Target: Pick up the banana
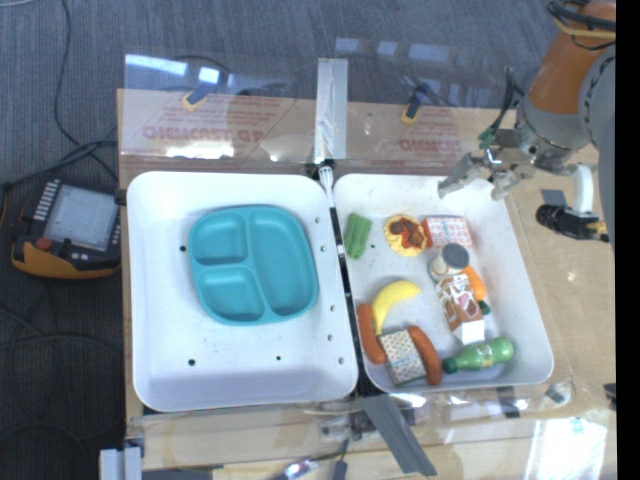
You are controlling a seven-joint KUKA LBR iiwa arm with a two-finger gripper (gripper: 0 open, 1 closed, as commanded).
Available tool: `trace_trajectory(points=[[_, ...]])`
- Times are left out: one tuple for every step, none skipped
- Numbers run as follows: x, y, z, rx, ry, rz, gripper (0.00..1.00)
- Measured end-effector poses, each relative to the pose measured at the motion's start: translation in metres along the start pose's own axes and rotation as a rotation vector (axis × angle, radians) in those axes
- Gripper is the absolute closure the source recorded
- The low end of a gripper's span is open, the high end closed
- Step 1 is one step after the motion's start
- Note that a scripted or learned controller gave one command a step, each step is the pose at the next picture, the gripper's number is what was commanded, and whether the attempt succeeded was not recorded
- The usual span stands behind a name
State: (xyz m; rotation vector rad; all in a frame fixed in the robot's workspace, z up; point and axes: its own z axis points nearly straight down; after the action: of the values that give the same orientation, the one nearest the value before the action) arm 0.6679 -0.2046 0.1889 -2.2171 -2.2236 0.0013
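The yellow banana (393,301) lies curved in the middle of the right bin (530,298), between a red sausage (370,332) on its left and a printed carton (462,299) on its right. My gripper (478,180) hangs over the bin's far right corner, well beyond the banana and above it in the view. Its fingers are spread open with nothing between them.
Packed around the banana are a green vegetable (357,235), a pizza slice (405,234), a pink packet (447,232), a small can (454,259), a green bottle (481,355), a waffle (400,356) and a second sausage (426,354). The left bin (160,358) holds a blue divided plate (252,263).
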Motion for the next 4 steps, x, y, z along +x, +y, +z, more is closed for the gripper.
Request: trace_trajectory(points=[[0.061, -0.048, 0.089, -0.013, -0.005, 0.012, 0.00], [0.082, -0.113, 0.099, -0.014, -0.003, 0.105, 0.00], [0.100, -0.173, 0.098, -0.008, -0.001, 0.181, 0.00], [0.105, -0.172, 0.098, -0.020, -0.009, -0.139, 0.00]])
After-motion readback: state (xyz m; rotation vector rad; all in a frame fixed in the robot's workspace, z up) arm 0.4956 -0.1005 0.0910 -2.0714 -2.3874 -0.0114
